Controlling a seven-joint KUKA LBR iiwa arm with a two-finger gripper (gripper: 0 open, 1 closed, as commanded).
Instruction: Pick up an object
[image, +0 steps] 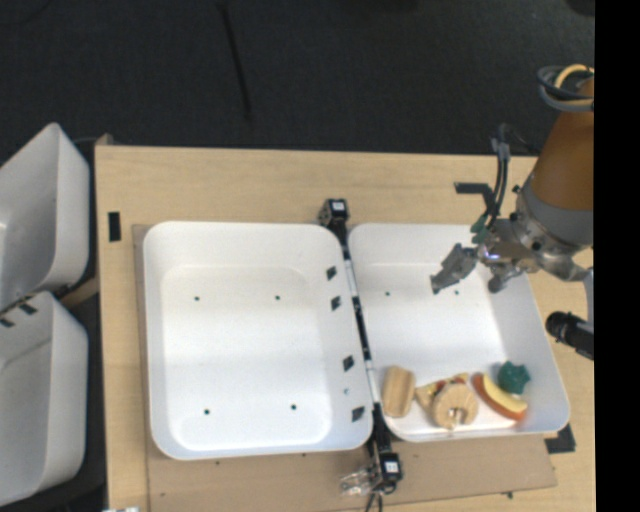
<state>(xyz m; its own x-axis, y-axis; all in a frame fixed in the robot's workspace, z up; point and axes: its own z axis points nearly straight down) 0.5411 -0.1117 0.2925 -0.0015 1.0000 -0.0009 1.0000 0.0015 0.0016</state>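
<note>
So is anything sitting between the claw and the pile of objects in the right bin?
Nothing visible. The claw hangs over the right bin, and only bare white floor separates it from the wooden pieces and apple slice along the near edge.

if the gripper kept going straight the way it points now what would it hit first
Most likely the bare floor of the right bin. The gripper points down and toward the view's left, well short of the objects along the near wall, though depth is hard to judge from this view.

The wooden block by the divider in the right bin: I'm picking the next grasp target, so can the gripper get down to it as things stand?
Probably yes. The wooden block lies uncovered at the right bin's near edge, nothing on top. The gripper hovers over bare bin floor farther back. The divider beside it and the wooden toy nearby leave tight finger room.
</note>
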